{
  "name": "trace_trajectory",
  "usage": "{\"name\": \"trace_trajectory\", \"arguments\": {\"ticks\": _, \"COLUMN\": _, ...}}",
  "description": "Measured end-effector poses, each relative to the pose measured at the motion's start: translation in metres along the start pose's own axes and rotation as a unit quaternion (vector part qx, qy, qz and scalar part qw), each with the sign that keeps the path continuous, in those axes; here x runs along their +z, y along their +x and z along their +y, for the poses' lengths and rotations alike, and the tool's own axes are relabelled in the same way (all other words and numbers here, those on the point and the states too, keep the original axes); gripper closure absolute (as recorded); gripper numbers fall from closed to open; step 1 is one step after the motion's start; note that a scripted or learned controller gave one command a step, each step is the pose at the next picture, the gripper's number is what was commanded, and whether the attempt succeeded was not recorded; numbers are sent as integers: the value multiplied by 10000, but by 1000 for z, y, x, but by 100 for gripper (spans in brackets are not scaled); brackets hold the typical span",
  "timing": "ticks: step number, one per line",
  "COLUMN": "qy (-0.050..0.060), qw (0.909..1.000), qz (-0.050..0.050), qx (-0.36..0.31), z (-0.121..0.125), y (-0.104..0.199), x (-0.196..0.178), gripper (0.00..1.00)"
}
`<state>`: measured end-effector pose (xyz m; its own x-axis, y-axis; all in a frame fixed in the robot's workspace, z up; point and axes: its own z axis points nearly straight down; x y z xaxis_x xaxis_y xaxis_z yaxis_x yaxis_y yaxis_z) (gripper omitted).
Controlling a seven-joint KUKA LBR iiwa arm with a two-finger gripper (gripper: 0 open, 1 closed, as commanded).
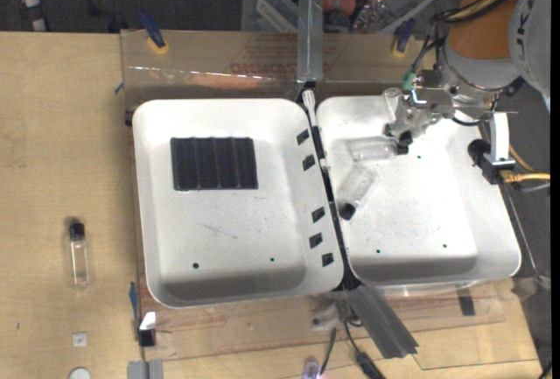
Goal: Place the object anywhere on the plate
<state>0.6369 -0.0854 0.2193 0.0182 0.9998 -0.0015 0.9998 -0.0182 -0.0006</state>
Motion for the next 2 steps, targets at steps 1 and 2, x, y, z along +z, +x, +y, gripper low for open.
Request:
{"name": "trace_trajectory", "arguments": {"ticks": 1, "qy": -14, "qw": 9988, "qz": 1, "qx": -486, "z": -8, "y": -57, "x": -144, "gripper": 100}}
{"name": "trace_trajectory", "arguments": {"ticks": 2, "qy": -20, "qw": 9953, "qz": -1, "qx": 970, "z": 21, "y": -43, "x": -216, "gripper": 100}}
